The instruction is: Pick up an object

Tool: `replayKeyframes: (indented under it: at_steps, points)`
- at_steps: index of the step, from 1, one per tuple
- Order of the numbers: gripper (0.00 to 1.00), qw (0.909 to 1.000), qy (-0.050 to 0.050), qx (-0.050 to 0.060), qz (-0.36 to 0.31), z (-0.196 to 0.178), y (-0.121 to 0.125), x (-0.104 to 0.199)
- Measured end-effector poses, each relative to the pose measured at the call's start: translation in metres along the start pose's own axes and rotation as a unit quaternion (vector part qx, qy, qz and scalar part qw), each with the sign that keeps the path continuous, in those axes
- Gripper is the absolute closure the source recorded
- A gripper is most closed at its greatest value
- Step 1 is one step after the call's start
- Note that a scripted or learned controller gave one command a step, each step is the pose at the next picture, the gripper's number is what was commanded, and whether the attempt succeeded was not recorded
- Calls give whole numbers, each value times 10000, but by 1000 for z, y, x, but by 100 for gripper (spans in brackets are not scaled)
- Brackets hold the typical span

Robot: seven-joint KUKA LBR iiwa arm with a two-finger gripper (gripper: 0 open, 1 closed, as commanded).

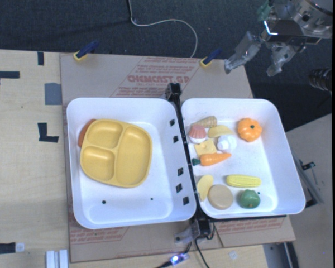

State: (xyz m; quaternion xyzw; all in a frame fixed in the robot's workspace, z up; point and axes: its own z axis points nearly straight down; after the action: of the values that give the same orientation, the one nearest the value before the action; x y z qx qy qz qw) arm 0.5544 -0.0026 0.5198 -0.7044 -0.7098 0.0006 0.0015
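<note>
Up top right, hand [258, 59] hangs spread wide, nothing in it, well off the right bin [279, 197] | carrot [215, 159] mid-bin looks light, hard, slick plastic | I'd pinch across its fat middle

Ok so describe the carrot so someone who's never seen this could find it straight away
Look in the right bin, the one full of toy food. The carrot lies near its left wall, about midway down, just below a white piece. It is the only long orange thing with a green tip; the pumpkin is round.
</note>
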Motion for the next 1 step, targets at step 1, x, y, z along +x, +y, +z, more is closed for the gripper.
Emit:
replayKeyframes:
  at_steps: [1]
  points:
    - [0,10000,-3,17,9,42,-57,52]
